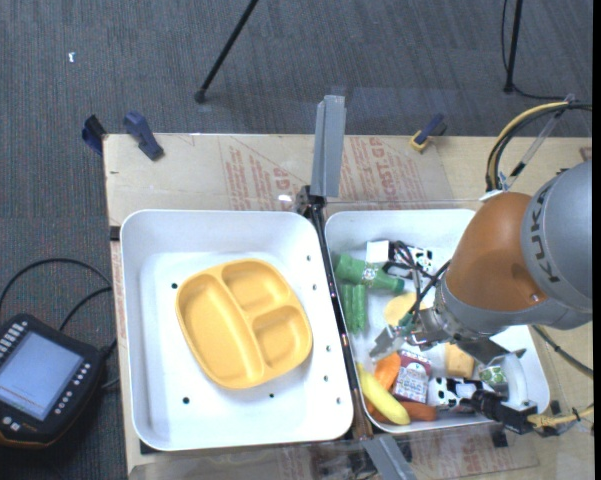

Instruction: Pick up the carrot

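The carrot (387, 370) is a short orange piece low in the right bin (450, 218), wedged between a yellow banana (383, 396) and a red packet (412, 380). My gripper (402, 342) hangs just above the carrot's upper end, reaching in from the right under the orange wrist band (490, 258). Its grey fingers (384, 343) look spread open, with nothing between them. The arm hides much of the bin's right half.
The right bin is crowded: green vegetables (365, 273), a white box (378, 251), a yellow wedge (460, 360) and a black-and-white toy (445, 391). The left bin (150, 368) holds a yellow divided plate (245, 320). A grey post (329, 158) stands behind the bins.
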`<control>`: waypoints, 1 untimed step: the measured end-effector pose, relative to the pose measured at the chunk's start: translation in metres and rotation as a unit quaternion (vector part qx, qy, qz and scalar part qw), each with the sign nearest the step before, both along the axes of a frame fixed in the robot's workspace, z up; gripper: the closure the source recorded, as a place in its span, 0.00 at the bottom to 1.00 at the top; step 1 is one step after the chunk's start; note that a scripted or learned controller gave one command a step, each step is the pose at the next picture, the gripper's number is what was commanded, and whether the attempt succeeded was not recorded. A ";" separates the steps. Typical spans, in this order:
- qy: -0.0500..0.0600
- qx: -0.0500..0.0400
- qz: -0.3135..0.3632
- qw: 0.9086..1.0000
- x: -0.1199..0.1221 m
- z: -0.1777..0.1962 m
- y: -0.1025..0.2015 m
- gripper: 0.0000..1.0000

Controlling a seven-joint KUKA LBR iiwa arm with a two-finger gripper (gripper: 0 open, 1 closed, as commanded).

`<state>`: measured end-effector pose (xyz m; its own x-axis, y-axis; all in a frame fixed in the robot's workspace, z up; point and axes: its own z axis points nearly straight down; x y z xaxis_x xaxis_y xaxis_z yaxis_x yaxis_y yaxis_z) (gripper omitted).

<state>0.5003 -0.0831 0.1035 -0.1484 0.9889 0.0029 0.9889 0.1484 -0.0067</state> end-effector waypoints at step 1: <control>-0.002 0.001 0.197 0.980 0.001 -0.017 -0.027 0.00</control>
<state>0.5015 -0.1101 0.0863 -0.5191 0.8547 0.0043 0.8547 0.5191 -0.0018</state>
